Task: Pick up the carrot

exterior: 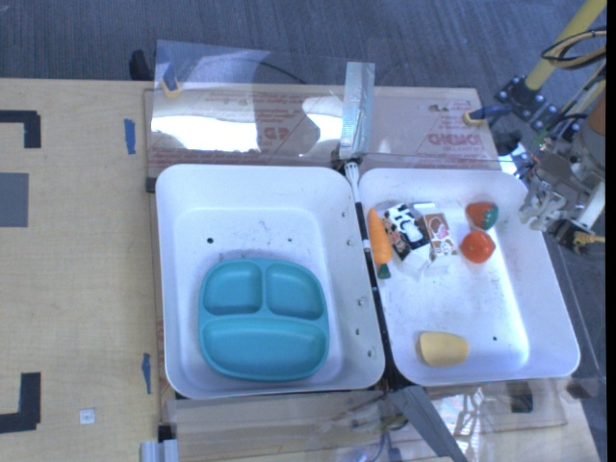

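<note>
Orange carrot (379, 237) lies along my right bin's (539, 349) left wall, no legible labels; gripper (544, 205) state I cannot tell.

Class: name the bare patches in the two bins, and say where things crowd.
Right bin: bare between tomato and yellow piece. Crowded at its top: carrot, cartons, strawberry. Left bin: bare strip above teal plate.

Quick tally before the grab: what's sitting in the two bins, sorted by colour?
Teal: 1, the divided plate in the left bin
Orange: 1, the carrot
Red-orange: 2, two round pieces
Yellow: 1, a rounded block
Black-and-white: 1, a patterned piece
White-and-brown: 1, a small packet
Total: 7
</note>
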